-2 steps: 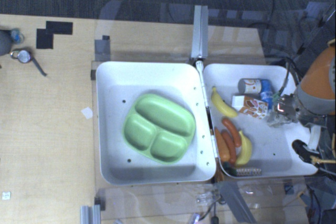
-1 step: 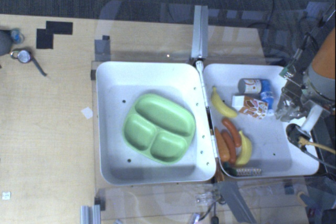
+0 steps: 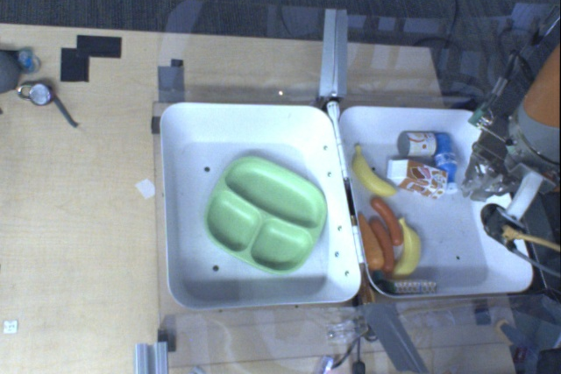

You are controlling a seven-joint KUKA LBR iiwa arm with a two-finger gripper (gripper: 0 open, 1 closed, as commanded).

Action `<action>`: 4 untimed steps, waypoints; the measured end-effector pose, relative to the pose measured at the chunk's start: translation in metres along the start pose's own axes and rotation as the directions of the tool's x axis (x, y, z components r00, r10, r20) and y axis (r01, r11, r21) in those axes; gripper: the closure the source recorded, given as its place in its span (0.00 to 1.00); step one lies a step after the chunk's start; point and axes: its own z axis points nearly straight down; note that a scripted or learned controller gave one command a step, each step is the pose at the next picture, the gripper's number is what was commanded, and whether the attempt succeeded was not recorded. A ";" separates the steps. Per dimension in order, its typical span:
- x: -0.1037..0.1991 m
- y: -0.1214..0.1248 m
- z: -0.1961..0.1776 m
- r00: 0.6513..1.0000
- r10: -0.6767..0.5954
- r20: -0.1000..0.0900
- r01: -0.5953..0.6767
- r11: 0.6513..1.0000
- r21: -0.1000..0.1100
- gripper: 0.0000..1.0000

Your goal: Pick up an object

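1. Where the arm reaches in from the right of the camera view, the tool (image 3: 485,179) hangs over the right edge of the right bin (image 3: 456,263), and whether it is spread or closed cannot be told; nothing is seen in its hold.
2. The arm's grey body and orange band (image 3: 542,101) sit above and to the right of it, partly cut off by the frame.
3. The right bin holds the loose things, all gathered toward its left and upper parts.
4. A yellow banana (image 3: 372,175) lies along the bin's left wall, curving down toward the middle.
5. A second banana (image 3: 408,248) lies lower, just beside a cluster of orange carrot-like pieces (image 3: 379,234) near the left wall.
6. A can with a blue end (image 3: 427,143) lies on its side near the bin's upper middle.
7. Just below the can, a small white and brown patterned carton (image 3: 422,178) lies flat, close to the tool but apart from it.
8. The left bin (image 3: 188,188) carries a green divided plate (image 3: 266,212) with three compartments, resting near its centre.
9. A metal divider rail (image 3: 334,57) runs between the two bins at the top.
10. The wooden worktop (image 3: 79,232) stretches out to the left, bearing black tape marks (image 3: 88,55) and a small metal gauge (image 3: 39,94) near the upper left corner.
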 end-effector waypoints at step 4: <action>0.051 0.043 -0.054 0.977 -0.212 -0.002 0.212 0.977 -0.002 1.00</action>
